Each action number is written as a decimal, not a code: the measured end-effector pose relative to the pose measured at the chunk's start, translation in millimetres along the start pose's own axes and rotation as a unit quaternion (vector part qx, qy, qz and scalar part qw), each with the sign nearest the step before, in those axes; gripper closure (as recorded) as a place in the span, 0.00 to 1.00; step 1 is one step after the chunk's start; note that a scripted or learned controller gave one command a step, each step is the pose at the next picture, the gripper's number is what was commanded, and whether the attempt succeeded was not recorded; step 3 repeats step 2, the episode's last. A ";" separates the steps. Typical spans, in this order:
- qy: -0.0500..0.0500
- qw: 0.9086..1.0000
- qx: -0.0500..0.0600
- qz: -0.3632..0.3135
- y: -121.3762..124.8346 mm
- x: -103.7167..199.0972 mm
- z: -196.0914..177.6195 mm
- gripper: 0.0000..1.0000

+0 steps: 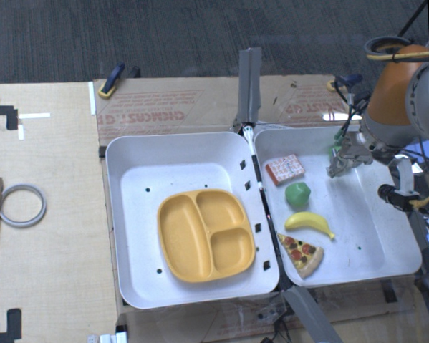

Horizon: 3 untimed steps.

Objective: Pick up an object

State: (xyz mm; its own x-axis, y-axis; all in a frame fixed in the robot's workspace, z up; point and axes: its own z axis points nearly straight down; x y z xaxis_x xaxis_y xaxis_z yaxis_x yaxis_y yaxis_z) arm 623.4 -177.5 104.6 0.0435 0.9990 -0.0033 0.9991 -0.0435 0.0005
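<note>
Hovering gripper at the back of the right bin, four small items lying loose

Reaching in from the right, the grey KUKA arm with its orange band point(399, 86) carries its two-finger gripper point(341, 165) over the shallow white right-hand bin point(375, 230), near that bin's far wall. How the tool's tips stand cannot be told from this slanted view, since they merge with the dark wrist hardware above them; nothing is seen between them.

Taking the right-hand bin as the landmark, its contents sit in its near-left half, all apart from the gripper. A small red-and-white printed box point(284, 169) lies towards the bin's far-left corner, tilted slightly. Just in front of the box rests a round green ball-shaped fruit point(297, 194). In front of that fruit lies a yellow toy banana point(309, 223), curving from the bin's left side towards its middle. A toy pizza slice with red topping point(302, 254) lies at the bin's near-left corner, close beside the banana but not clearly touching it.

Left of this bin, sharing the central divider, sits the shallow white left-hand bin point(130, 207), and in it lies a yellow plastic tray with three compartments point(205, 234). Further left of both bins, on the pale wooden bench point(55, 283), lies a grey roll of tape point(21, 205)
</note>
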 end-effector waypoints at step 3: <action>0.001 0.998 0.000 -0.063 30.8 75.8 -153.7 1.00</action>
